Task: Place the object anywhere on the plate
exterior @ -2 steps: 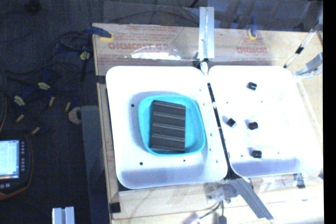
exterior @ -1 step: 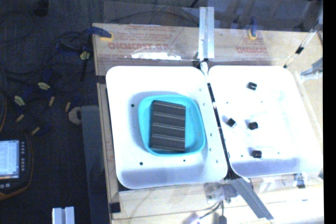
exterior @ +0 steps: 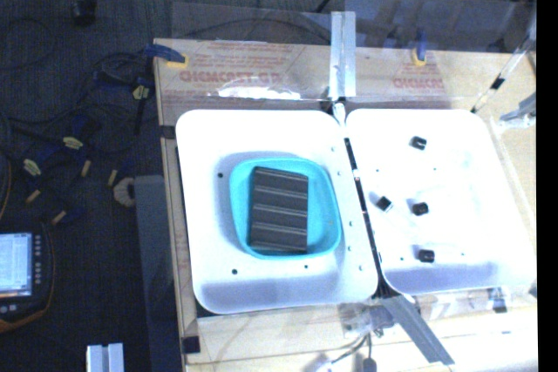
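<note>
- whether the jaws were released, clenched or grasping anything could not be told.
- nearest the camera, a grey metal bracket [exterior: 417, 335] lay at a slant on the bench's front edge [exterior: 261, 335], just below the gap between the two bins.
- the left bin [exterior: 200, 266] held a turquoise plate [exterior: 325, 218] with rounded corners, set near the middle of its floor.
- a dark grey ribbed block [exterior: 279, 209] lay flat on the plate, inside the rim on every side, its ridges running across it and its long side running near to far.
- the right bin [exterior: 462, 187] sat just beside the left one, their inner walls touching or nearly so.
- four small dark pieces lay scattered on the right bin's floor, apart from each other: one nearest the front [exterior: 425, 255], two close to the middle [exterior: 419, 208] [exterior: 382, 203], and one towards the back [exterior: 418, 143]; they were too small to tell what they were.
- behind the bins, a pale board with red lettering [exterior: 235, 65] ran across the bench, and an upright metal post [exterior: 343, 57] stood at the back, in line with the gap between the bins.
- on the dark floor to the left, cables and blue clips [exterior: 122, 83] lay loose, and a handheld unit with a lit screen [exterior: 17, 270] sat at the view's edge.
</note>
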Tool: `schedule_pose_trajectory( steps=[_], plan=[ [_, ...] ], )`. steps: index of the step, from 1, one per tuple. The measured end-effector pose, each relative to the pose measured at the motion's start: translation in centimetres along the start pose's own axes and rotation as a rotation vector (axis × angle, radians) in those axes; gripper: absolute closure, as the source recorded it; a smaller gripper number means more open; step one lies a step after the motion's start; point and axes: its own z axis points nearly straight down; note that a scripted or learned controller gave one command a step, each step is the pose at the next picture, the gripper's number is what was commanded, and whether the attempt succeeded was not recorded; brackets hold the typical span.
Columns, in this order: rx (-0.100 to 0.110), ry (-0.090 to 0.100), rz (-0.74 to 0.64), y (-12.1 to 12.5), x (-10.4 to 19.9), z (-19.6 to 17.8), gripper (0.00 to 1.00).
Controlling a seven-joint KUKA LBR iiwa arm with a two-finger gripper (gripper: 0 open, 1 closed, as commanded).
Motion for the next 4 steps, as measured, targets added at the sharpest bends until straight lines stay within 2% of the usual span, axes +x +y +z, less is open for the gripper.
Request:
schedule_pose_trajectory(
  steps=[2,3,4],
  plan=[
    [0.003,0.000,0.277,-0.14,0.05,0.09,0.00],
    [0.003,0.001,0.363,-0.11,-0.05,0.09,0.00],
    [0.003,-0.001,0.525,-0.10,-0.06,0.09,0.00]
  ],
)
